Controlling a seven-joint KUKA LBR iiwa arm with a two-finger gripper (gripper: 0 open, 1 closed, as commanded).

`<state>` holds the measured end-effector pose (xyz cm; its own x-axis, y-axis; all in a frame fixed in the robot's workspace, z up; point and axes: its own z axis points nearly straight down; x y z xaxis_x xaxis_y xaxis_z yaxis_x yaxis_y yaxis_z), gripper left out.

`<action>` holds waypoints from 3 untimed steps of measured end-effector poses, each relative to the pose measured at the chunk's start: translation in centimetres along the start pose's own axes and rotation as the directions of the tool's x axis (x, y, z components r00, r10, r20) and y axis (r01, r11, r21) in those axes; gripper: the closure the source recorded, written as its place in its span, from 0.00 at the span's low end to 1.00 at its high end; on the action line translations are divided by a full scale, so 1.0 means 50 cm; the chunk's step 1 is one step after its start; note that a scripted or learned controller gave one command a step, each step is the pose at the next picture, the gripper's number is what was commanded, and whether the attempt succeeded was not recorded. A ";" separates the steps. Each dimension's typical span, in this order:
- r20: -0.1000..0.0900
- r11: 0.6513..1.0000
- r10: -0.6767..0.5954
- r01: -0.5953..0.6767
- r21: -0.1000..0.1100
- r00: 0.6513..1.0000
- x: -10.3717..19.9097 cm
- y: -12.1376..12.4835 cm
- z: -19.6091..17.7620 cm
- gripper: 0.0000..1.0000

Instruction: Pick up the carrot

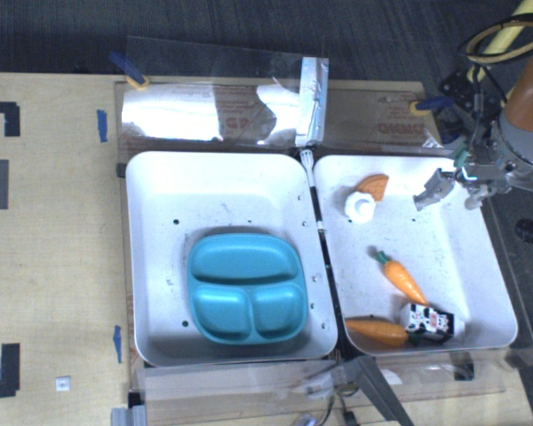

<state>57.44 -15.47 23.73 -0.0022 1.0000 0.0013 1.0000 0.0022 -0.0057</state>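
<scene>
The gripper (pixel 450 188) hangs over the upper right part of the right bin (pixel 489 264), close to that bin's far rim and right wall. Its two fingers stand apart, one grey fingertip toward the left and one toward the right, with bare bin floor showing between them; nothing sits in the gap. Behind it, toward the right edge of the view, the grey wrist rises to the orange band of the arm (pixel 522 105), with yellow and black cables looped above.

The carrot (pixel 401 277) lies well apart from the gripper, down and to its left in the view, on the floor of the same bin. It rests on a slant, green top pointing up-left and orange tip pointing down-right, touching neither finger.

Left of the gripper, at about its own height in the view, a small white cap-like piece (pixel 360 207) sits against an orange wedge-shaped object (pixel 374 185). Further below the carrot, along the near wall, a longer orange object (pixel 376 330) lies flat, and just beside its right end is a small black-and-white item (pixel 429 321).

Farthest from the gripper, the left bin (pixel 151 238) holds a blue divided plate (pixel 246 284) with three compartments.
</scene>
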 end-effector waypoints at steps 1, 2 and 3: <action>0.000 1.000 -0.020 0.020 0.000 1.000 0.083 -0.070 0.286 0.00; 0.000 1.000 -0.019 0.019 0.002 1.000 0.082 -0.069 0.273 1.00; 0.000 0.991 0.135 -0.135 -0.003 0.991 0.189 -0.009 0.111 1.00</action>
